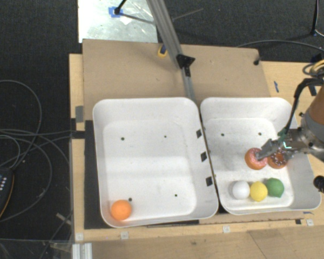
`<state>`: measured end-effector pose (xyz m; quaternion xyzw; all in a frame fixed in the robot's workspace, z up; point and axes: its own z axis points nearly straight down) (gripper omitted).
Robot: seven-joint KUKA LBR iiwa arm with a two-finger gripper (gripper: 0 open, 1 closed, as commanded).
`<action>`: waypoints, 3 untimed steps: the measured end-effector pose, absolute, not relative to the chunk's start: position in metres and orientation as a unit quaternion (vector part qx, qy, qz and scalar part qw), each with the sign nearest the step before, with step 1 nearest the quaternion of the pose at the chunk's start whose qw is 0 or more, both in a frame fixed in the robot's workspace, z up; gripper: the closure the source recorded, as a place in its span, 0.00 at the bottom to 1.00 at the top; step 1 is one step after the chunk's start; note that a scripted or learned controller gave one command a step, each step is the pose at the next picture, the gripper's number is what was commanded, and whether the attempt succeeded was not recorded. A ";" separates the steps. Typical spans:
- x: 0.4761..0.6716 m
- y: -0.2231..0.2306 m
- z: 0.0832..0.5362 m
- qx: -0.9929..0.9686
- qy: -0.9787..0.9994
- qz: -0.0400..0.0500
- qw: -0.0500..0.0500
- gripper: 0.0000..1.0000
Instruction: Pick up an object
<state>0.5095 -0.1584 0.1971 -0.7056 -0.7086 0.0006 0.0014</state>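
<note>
bench: brown board top (135,69) bearing two shallow white bins side by side, seen from above at a slant.
left bin: white tray (146,109), holds one orange ball (121,210) in its near left corner, close to the rim.
right bin: white tray (243,112), holds five small things, all in its near right part.
pink donut: ring-shaped piece (255,159) with a pale hole, lying flat on the floor of the right bin, just left of the tool tip.
brown donut: darker ring with speckles (278,159), just right of the pink donut, partly covered by the tool.
row of balls: white ball (241,190), yellow ball (258,191) and green ball (275,188), side by side along the near wall of the right bin, touching or almost touching one another.
arm: grey body with an orange band (319,112) enters from the right, over the right bin's far right edge.
gripper: tip (271,150) sits low over the two donuts, between them and slightly behind; a small green light shows on its body.
tool state: cannot tell whether it is released or clenched; the tip is small and blurred against the donuts, and nothing is seen clearly grasped.
task object: donuts and balls all appear to rest on the bin floors.
surroundings: dark carpet with black cables (21,139) at left, a grey pole (164,20) slanting across the far side of the bench.
</note>
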 end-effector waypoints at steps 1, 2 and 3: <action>0.510 -0.158 0.199 -0.706 -0.708 -0.001 0.000 0.00; 0.503 -0.159 0.153 -0.707 -0.707 0.001 0.001 0.00; 0.507 -0.160 0.110 -0.707 -0.707 0.001 0.001 0.00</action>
